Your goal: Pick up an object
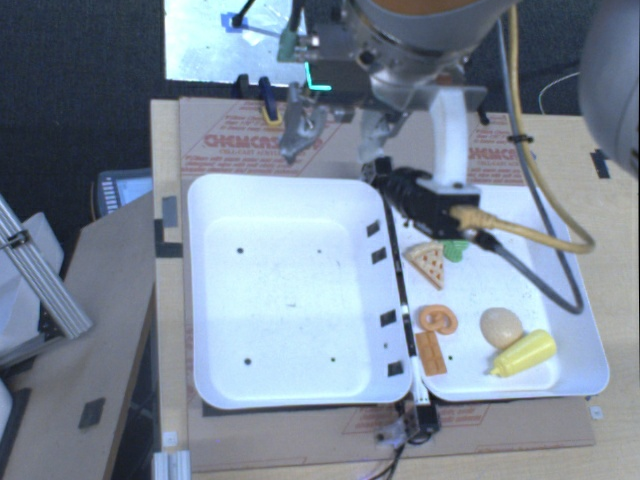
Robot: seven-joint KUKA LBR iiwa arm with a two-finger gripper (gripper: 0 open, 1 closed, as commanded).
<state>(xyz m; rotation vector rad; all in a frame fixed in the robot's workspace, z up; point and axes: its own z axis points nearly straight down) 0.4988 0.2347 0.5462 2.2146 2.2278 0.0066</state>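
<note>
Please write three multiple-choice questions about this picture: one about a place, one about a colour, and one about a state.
1. Where do the toy foods lie?
A. left bin
B. right bin
C. bench outside the bins

2. What colour is the bottle-shaped toy?
A. yellow
B. blue
C. black

3. How does the pizza slice lie?
A. flat on the bin floor
B. hanging from a cable
C. stacked on the pretzel

Answers:
1 B: all of them lie in the right bin.
2 A: the bottle-shaped toy is yellow.
3 A: the pizza slice lies flat, apart from the pretzel.
</note>
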